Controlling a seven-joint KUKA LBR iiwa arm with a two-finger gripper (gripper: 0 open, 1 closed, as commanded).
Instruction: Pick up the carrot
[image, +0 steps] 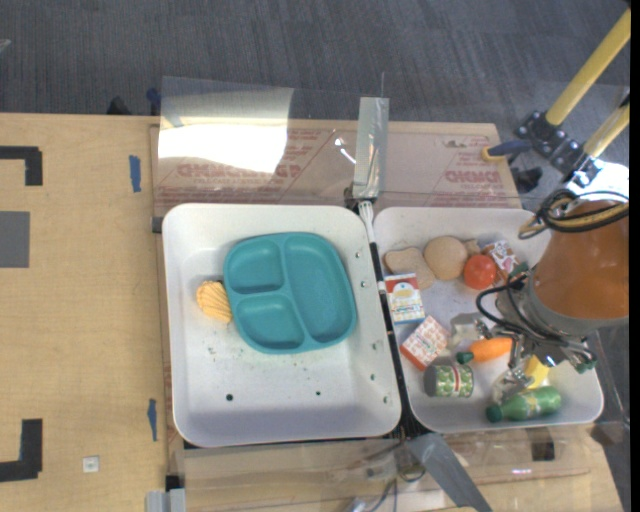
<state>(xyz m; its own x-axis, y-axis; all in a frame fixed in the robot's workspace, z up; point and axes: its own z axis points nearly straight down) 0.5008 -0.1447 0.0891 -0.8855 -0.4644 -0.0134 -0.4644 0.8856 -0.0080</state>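
The bench (70, 300) bears two white bins side by side. The left bin (280, 420) holds a teal divided plate (290, 292), and a small yellow shell-shaped toy (213, 299) lies touching the plate's left edge.

The right bin (440, 222) is crowded. The arm (590, 270), with its orange band, hangs over the bin's right half and hides part of it. Along the far side lie a tan bread slice (403, 260), a tan bun (445, 257) and a red tomato (481, 270). Nearer, by the bin's left wall, are a small white carton (402, 298) and a red-and-white packet (425, 341). A green can (450, 379) lies on its side near the middle, and a green bottle (524, 404) lies along the near wall.

The carrot (486, 350) lies in the middle of the right bin, between the packet and the gripper (522, 368), just beyond the can. The gripper is down in the bin just right of the carrot, above the bottle; how wide it is open I cannot tell, and nothing is seen gripped in it.
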